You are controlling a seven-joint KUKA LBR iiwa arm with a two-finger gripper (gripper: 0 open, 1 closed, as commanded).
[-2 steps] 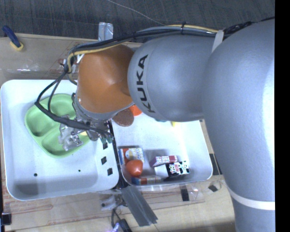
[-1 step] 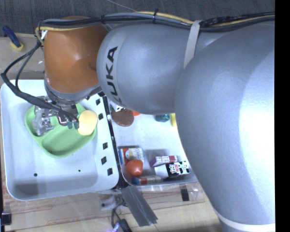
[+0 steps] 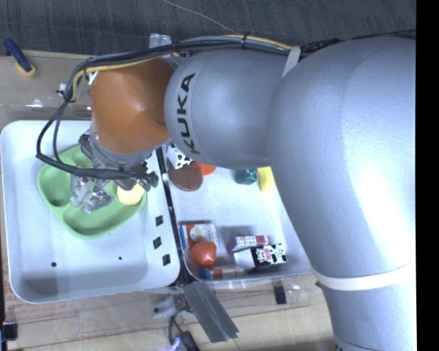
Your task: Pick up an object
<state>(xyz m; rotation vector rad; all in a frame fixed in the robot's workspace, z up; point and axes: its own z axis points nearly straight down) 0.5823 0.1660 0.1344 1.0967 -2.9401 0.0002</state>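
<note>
Camera view: slanted look down on a wooden worktop [image 3: 95,309] that carries two shallow white plastic bins side by side.
Arm: the grey KUKA arm [image 3: 293,123] with its orange wrist band [image 3: 128,108] reaches in from the right and crosses over the divide between the bins.
Pincer: the metal two-finger pincer [image 3: 90,194] points down into the left bin, over the green dish; whether its tips are spread or pressed together cannot be told, as they blur into the dish below.
Left bin: the left white bin [image 3: 29,269] holds a light green, shallow plastic dish with a rounded rim [image 3: 55,189]; a small pale yellow object [image 3: 130,194] lies on the dish's right side, just beside the pincer.
Right bin: the right white bin [image 3: 293,265] is partly hidden by the arm. In it lie a round brown object [image 3: 185,176], a small teal object [image 3: 244,175], a yellow piece [image 3: 265,179], a red-orange tomato-like ball [image 3: 203,254], a printed carton with red and white markings [image 3: 247,243] and a black-and-white patterned packet [image 3: 269,255].
Worktop edge: a blue and yellow clip [image 3: 18,55] lies at the far left corner.
</note>
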